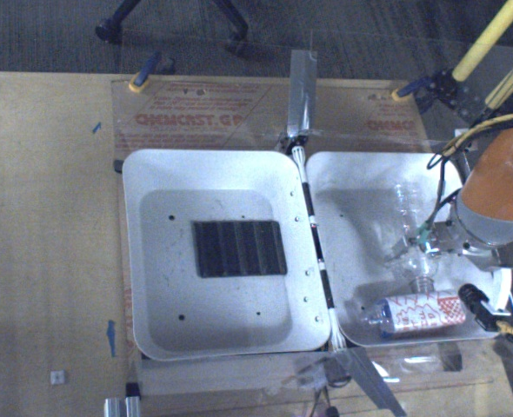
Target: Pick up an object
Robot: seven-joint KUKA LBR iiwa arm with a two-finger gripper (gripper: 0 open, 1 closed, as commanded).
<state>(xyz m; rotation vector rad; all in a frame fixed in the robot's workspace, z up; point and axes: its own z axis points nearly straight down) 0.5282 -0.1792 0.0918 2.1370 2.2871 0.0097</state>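
Bottle below and left of the tool, lying crosswise

Red-and-white labelled bottle (417,313) rests on its side at the right bin's (348,185) near edge, long axis left-right, cap leftward; the tool (430,246) sits just above it in the view, amid clear plastic, its state impossible to tell.

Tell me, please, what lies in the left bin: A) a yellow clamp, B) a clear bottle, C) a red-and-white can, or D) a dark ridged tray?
D: a dark ridged tray lies flat in the middle of the left bin, while the can and clear bottle are in the right bin.
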